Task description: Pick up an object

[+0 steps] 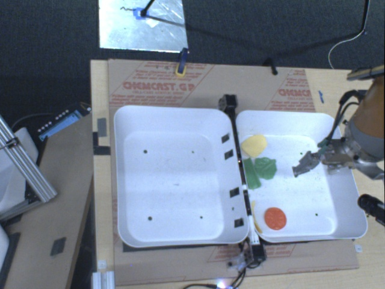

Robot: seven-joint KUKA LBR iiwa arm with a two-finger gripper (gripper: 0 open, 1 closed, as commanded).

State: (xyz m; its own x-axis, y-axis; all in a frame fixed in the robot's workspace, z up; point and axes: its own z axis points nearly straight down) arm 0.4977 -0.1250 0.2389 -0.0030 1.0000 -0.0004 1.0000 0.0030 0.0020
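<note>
Objects for picking, a yellow piece (pixel 254 144), a green piece (pixel 261 170) and an orange disc (pixel 275 218), are seen in the right bin (pixel 343 221), likely light and graspable across their middles, while the end effector (pixel 301 167), state undeterminable, hovers nearby.

- Left of the gripper (pixel 302 165), a bare strip of the right bin's floor (pixel 301 212) lies open.
- Further left, a green object (pixel 261 170), a yellow object (pixel 254 144) and an orange disc (pixel 275 218) crowd the bin's far side.
- Beyond them, the left bin (pixel 174 173) offers wide room.
</note>
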